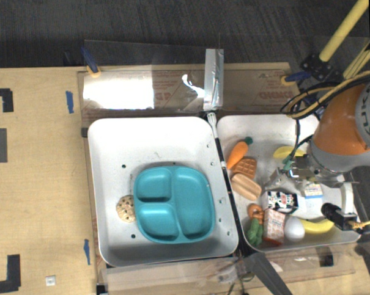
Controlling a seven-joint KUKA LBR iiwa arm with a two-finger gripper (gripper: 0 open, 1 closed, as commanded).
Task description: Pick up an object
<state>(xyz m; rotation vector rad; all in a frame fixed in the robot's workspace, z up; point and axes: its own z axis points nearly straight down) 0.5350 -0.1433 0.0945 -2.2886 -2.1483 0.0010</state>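
- Camera view: the arm [340, 134] reaches in from the right over the right bin [263, 123]. Its gripper [291, 170] hangs low among the toy food there; whether it is spread or pressed together I cannot tell, since the wrist hides it.
- Candidates to pick lie crowded in that bin: a carrot [237, 154], a waffle-like piece [246, 168], a bread roll [246, 187], a small printed packet [281, 200], a white egg [294, 229], a banana [318, 226] and a green vegetable [255, 232]. A yellow piece [285, 152] sits just beside the gripper.
- The left bin [105, 138] holds a teal divided plate [174, 203], with a cookie [125, 208] touching its left edge.
- Risk, in my judgement: the items lie so close that a closing gripper may nudge neighbours or catch two at once; rounded things such as the egg could slip out.
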